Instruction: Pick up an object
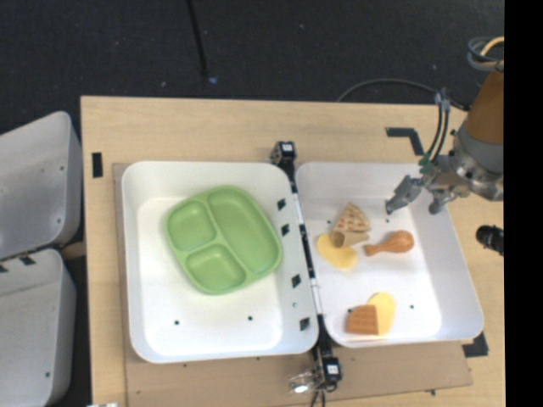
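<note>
The right bin (441, 303) holds several food toys. A tan wedge-shaped piece (350, 221) lies near its middle, with a yellow round piece (338, 253) just below it. A brown drumstick (390, 244) lies to their right. An orange block (362, 320) leans on a pale yellow slice (383, 308) near the front. My gripper (420, 195) hangs over the bin's upper right part, above and right of the drumstick, fingers spread and open with nothing between them.
The left bin (153, 312) bears a green divided plate (222, 239). A black clip-lined divider (301, 244) separates the two bins. Cables (382, 87) loop behind the right bin. The wooden bench (187, 130) surrounds both bins.
</note>
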Controlling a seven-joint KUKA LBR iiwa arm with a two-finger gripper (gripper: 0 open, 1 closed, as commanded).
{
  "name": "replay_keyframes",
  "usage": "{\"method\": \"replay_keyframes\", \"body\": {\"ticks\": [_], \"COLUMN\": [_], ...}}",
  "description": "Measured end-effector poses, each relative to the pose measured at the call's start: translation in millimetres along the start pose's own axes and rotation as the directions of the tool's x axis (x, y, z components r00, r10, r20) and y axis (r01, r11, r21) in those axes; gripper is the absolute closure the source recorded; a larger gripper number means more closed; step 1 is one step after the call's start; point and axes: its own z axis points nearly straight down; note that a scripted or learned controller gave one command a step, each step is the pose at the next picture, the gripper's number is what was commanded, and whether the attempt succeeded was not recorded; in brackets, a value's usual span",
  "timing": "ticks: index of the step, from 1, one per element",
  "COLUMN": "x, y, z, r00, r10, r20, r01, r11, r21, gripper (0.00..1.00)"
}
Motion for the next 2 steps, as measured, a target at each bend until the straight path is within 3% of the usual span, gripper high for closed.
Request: {"method": "replay_keyframes", "body": {"ticks": [1, 2], "x": [0.6, -2.5], "y": [2.7, 6.6], "z": [-8.5, 53.9], "r00": [1.0, 1.0], "r10": [-0.002, -0.002], "r20": [0.002, 0.003], "r01": [0.002, 0.002], "r11": [1.0, 1.0], "r21": [-0.014, -0.008], "gripper": [0.0, 0.0]}}
